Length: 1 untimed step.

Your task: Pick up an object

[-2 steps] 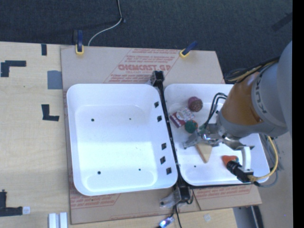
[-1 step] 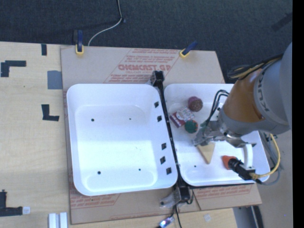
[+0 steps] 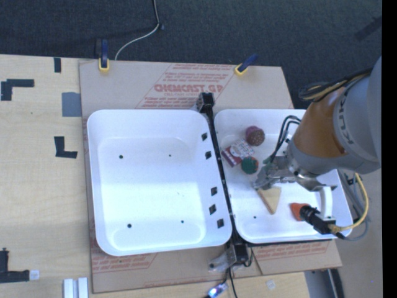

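The wedge (image 3: 270,199), a pale tan, cheese-like triangle, lies flat on the floor of the right bin (image 3: 248,228), in the lower right of the frame, its point toward the bottom edge. The end effector (image 3: 265,177) sits just above its broad end, touching or nearly so; I cannot tell how it is set or whether it has anything. Judged by looks, the wedge is a light, stiff toy piece with smooth, sloping faces, so it could squirt out of a pinch across the taper; the better hold is probably across the two long sides near the broad end, where there is most to bear on. Other candidates lie near: a dark red ball (image 3: 255,135) toward the top of the bin, likely to roll away under a touch; a green piece (image 3: 249,164) just beside a red-and-white packet (image 3: 236,153), crowded against each other and thus awkward to separate; and an orange piece (image 3: 298,210) to the wedge's right, apart from it. The left bin (image 3: 99,166) takes the middle of the worktop (image 3: 37,185).
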Tool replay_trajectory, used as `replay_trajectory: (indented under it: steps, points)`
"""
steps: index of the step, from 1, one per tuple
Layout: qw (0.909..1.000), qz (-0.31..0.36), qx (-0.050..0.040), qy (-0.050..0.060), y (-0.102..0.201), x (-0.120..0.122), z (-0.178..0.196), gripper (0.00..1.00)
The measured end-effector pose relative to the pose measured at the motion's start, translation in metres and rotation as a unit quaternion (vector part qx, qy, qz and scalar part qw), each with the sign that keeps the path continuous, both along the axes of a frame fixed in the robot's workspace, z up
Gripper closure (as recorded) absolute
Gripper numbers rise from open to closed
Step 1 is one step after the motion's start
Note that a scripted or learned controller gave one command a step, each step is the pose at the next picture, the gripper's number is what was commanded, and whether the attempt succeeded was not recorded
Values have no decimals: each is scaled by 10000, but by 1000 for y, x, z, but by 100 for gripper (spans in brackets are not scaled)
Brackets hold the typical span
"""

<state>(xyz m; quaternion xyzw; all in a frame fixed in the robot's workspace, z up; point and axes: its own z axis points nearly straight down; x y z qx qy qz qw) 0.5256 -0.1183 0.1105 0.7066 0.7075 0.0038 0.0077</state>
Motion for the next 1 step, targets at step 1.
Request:
replay_trajectory:
  steps: [1]
  points:
    - [10000, 59, 42, 6, 107, 1, 192, 100]
